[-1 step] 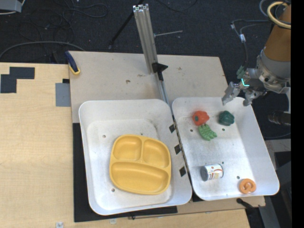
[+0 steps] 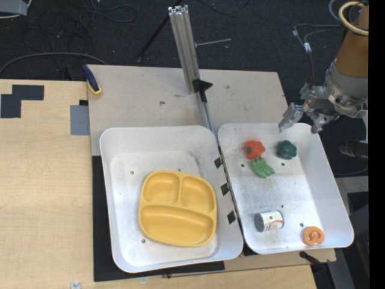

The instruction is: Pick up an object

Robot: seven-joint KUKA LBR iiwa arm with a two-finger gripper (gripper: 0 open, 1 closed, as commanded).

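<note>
At the right bin's (image 2: 328, 185) near end lie an orange ring (image 2: 313, 236) and a small can (image 2: 269, 221) on its side, long axis three-to-nine o'clock. Farther up, the dark green lump (image 2: 287, 150), roundish with no clear axis, sits just at seven o'clock of the gripper (image 2: 305, 121), whose fingers spread open, holding nothing.

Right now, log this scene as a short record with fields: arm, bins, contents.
gripper: above the right bin's far edge, fingers spread, nothing between them
left bin: holds a yellow divided plate
right bin: holds red toy, light green toy, dark green toy, small can on its side, orange ring
</note>
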